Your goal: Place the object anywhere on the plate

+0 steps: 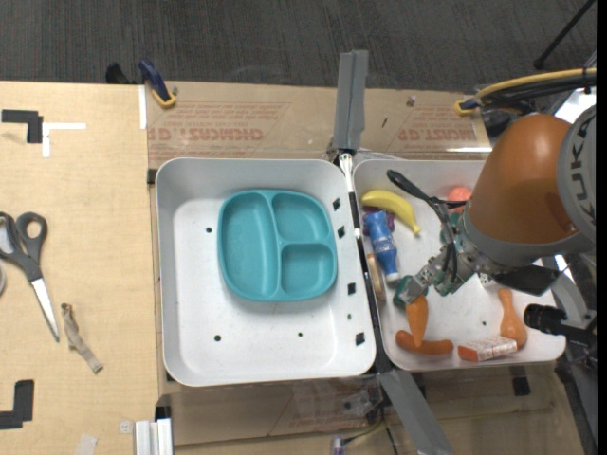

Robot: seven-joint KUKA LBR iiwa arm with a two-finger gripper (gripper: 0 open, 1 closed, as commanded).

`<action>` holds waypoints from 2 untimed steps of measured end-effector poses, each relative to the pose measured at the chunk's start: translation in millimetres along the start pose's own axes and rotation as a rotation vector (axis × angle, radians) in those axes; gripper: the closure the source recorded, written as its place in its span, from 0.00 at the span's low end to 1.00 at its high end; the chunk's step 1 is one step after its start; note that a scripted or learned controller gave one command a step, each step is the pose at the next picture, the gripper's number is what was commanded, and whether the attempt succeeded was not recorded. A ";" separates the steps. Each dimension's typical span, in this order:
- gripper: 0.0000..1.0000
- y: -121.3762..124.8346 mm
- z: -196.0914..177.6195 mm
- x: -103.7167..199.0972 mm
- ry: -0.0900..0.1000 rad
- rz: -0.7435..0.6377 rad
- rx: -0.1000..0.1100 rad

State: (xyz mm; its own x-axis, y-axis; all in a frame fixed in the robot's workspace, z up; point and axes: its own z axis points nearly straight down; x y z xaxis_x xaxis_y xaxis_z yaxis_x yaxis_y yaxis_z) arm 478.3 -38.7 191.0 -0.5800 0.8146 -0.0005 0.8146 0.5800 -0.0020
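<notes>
1. You had the teal plate (pixel 278 245), with three compartments, in the left bin (pixel 180 282); nothing lay on it.
2. The tool (pixel 438 279) was low in the right bin (pixel 541 349), just above an orange carrot-like piece (pixel 415 318) near the bin's middle. Contact with it could not be judged.
3. You could not tell whether the tool was apart or together; the arm (pixel 522 192) crowded that area.
4. Left of the tool lay a blue bottle (pixel 380 240); a yellow banana (pixel 392 207) lay at the far side.
5. Scissors (pixel 30 268) lay on the desk (pixel 76 349), far left.
</notes>
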 end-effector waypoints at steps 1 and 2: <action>1.00 31.9 -0.3 -44.1 -0.002 -0.111 -0.001; 1.00 106.4 0.1 -6.2 0.000 -0.088 -0.001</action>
State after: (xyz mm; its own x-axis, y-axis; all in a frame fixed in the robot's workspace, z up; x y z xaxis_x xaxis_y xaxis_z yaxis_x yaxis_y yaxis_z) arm 568.5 18.0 190.7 -0.6494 0.7604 -0.0004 0.7604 0.6494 -0.0014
